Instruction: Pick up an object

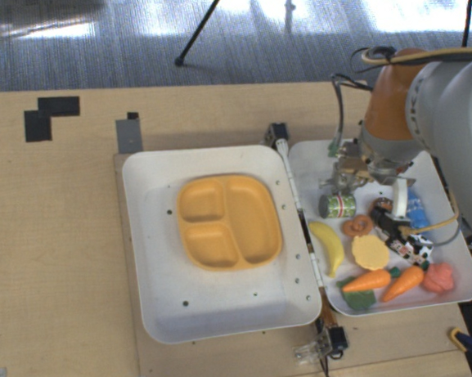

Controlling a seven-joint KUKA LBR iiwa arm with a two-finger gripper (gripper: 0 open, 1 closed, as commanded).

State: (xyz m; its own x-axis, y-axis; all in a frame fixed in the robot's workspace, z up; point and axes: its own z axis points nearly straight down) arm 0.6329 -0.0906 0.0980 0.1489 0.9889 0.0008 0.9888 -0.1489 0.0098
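Green can [337, 207] lies on side in right bin [315, 156], upper left part, long axis roughly left-right, pale end facing right. Green body, white-red label band. Hand [351, 173] just above can, near it; finger opening cannot tell. Banana [330, 246] below can.

You're in a robotics lab: wooden bench [54, 265], paired white bins [161, 313], tripod legs [205, 22] on grey carpet [125, 45].
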